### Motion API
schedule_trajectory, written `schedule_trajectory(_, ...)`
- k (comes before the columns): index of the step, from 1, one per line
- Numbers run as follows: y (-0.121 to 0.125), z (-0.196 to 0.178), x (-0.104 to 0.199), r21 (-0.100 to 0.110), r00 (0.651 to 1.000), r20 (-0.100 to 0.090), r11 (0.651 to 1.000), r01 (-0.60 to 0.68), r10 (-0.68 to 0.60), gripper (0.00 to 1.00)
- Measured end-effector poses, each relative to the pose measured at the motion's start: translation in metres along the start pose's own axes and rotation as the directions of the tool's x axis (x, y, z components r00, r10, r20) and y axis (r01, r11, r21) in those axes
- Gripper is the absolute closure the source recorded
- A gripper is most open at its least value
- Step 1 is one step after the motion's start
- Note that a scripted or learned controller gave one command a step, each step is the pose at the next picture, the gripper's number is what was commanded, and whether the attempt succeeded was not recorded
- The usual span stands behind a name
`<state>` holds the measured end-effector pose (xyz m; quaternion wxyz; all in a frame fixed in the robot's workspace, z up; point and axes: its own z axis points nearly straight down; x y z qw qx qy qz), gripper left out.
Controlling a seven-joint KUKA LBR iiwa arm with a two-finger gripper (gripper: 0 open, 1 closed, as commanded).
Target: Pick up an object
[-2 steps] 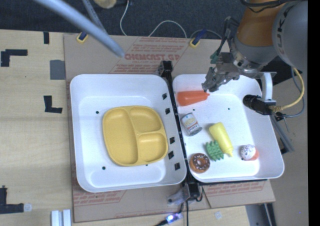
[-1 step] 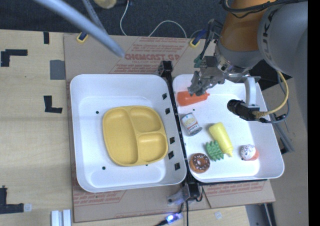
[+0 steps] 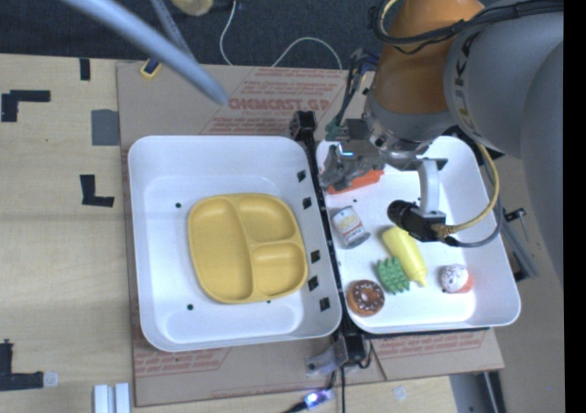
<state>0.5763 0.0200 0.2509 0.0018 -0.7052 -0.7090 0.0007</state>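
The gripper point(image 3: 346, 167) hung over the right bin point(image 3: 490, 310) beside an orange piece point(image 3: 363, 179); I cannot tell how it stood.

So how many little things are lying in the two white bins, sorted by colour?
Yellow: 2, the divided plate in the left bin and the banana-like piece in the right bin.
Green: 1, the spiky toy.
Brown: 1, the donut.
Orange: 1, the flat piece.
Grey: 1, the small can.
White and orange: 1, the round item.
Total: 7
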Motion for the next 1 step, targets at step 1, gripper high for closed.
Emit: schedule_trajectory(1,-0.0036,0.0117,0.0503,0.000,1.000,0.000,1.000,0.001,-0.001,1.00)
